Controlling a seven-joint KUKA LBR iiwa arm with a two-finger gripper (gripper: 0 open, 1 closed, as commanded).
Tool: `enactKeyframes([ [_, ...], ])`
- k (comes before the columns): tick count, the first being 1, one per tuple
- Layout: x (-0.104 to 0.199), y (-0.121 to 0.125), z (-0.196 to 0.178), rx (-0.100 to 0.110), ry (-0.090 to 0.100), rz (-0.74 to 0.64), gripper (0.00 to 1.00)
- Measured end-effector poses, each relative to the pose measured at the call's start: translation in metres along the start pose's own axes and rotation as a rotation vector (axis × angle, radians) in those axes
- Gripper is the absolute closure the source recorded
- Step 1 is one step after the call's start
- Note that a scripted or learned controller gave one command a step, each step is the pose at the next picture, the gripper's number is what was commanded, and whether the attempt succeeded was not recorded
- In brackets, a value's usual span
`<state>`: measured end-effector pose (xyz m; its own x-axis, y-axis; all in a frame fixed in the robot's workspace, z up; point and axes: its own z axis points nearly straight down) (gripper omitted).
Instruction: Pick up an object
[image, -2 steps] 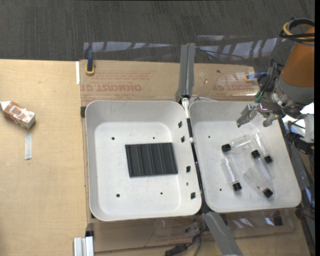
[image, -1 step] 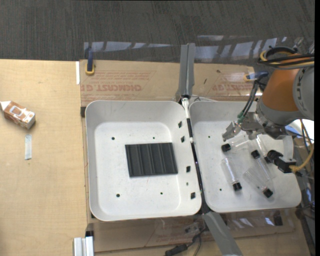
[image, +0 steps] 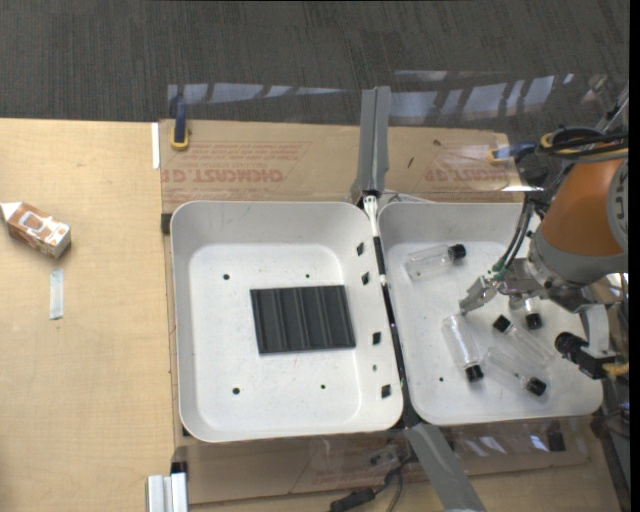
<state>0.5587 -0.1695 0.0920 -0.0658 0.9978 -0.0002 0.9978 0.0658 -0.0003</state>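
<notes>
Two shallow white plastic bins sit side by side on the bench, and only one camera view to go on, so here's what it gives. The left bin (image: 200, 300) has just a dark ribbed rectangular mat (image: 302, 319) lying flat in the middle. The right bin (image: 420, 390) is where the pickable stuff is: several clear plastic vials with black caps. One vial (image: 438, 259) lies near the back of the bin, another vial (image: 462, 350) sits toward the front, and a couple more are bunched at the front right corner (image: 520, 362).

The grey arm with its orange band (image: 585, 205) reaches in from the right, and the gripper (image: 500, 290) is low over the right bin, roughly between the back vial and the front one. Honestly can't tell whether its jaws are spread or pressed together, it's just too blurry and cluttered there. I don't see anything between them either, so my read is the pick isn't done yet: no object lifted, everything lying on the bin floor.

Room-wise, the back vial has open floor all around it, so it looks like the easy target. The front-right bunch is crowded near the bin wall, less clearance. The divider between the bins is well apart from the gripper.
</notes>
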Motion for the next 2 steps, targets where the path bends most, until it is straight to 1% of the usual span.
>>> enactKeyframes([
  [1,-0.0012,-0.0003,-0.009,0.0,0.0,0.004,1.0],
  [2,-0.0011,-0.0003,-0.0091,0.0,0.0,0.003,0.0],
])
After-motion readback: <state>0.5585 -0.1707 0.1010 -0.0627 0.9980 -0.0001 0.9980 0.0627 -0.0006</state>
